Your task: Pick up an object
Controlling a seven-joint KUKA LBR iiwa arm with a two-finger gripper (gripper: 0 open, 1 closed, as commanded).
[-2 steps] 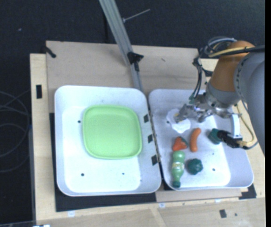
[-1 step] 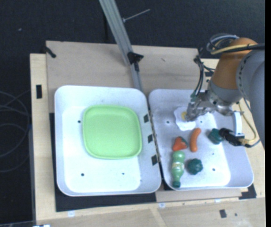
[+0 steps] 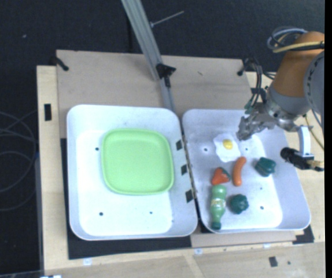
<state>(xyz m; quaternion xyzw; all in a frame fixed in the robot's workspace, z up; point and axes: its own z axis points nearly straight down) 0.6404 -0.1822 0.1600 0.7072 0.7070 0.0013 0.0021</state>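
Two white bins sat side by side; the gripper (image 3: pixel 244 133) hovered over the right bin (image 3: pixel 290 210), just above the fried egg (image 3: pixel 226 147); whether it was open or holding anything, I cannot tell.

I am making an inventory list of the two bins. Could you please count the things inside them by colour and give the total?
Green: 4 (plate in the left bin; bottle, two dark green toy pieces in the right bin)
Orange or red: 2 (carrot-like stick, small orange-red piece)
White and yellow: 1 (fried egg toy)
Total: 7
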